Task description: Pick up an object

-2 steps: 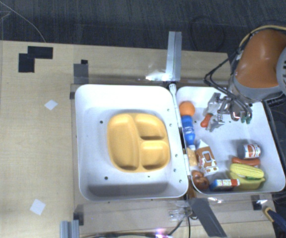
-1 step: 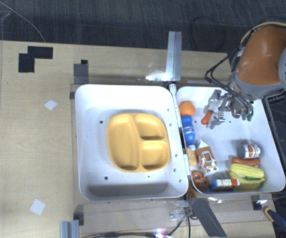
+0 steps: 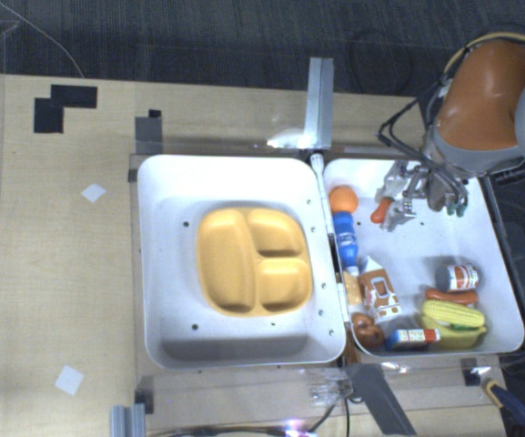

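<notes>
My gripper [image 3: 398, 204] hangs over the upper middle of the right bin [image 3: 494, 244], low near its floor. A small orange-red piece [image 3: 380, 210] lies right against the gripper's left side; I cannot tell whether it is held. An orange ball [image 3: 341, 198] sits just to the left by the bin's wall, above a blue bottle [image 3: 345, 240]. Lower in the bin are a small printed box [image 3: 380, 295], a can [image 3: 459, 276], a yellow corn cob [image 3: 453, 316], a red sausage-like piece [image 3: 451, 296] and a small red bottle [image 3: 412, 338].
The left bin [image 3: 166, 244] holds a yellow divided tray [image 3: 251, 260]. A metal post [image 3: 319, 103] stands behind the divider between the bins. The arm's orange band [image 3: 485, 94] looms over the right bin's back right corner.
</notes>
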Tool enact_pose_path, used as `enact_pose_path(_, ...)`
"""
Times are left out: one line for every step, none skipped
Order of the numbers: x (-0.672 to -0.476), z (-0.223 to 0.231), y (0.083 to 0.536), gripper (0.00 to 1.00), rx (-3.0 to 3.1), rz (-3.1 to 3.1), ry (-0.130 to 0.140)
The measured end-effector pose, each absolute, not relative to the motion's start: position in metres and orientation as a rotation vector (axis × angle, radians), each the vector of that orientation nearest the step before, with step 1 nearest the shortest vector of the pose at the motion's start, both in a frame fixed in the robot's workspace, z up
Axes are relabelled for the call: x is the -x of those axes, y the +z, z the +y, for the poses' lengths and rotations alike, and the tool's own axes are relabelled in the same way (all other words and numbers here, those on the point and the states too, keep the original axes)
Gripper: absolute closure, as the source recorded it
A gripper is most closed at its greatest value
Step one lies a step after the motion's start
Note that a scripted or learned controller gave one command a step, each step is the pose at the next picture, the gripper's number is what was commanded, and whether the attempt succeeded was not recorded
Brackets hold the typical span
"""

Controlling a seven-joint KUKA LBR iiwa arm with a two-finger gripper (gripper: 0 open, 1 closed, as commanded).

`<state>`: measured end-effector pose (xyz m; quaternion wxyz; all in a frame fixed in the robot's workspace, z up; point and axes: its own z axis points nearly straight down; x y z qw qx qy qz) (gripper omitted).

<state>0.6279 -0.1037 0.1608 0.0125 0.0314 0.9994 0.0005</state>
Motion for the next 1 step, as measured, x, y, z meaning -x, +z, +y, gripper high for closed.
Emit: enact_pose_path(-0.6306, -0.1030, 0.1722, 1.00, -0.094, 3.107, 0.001)
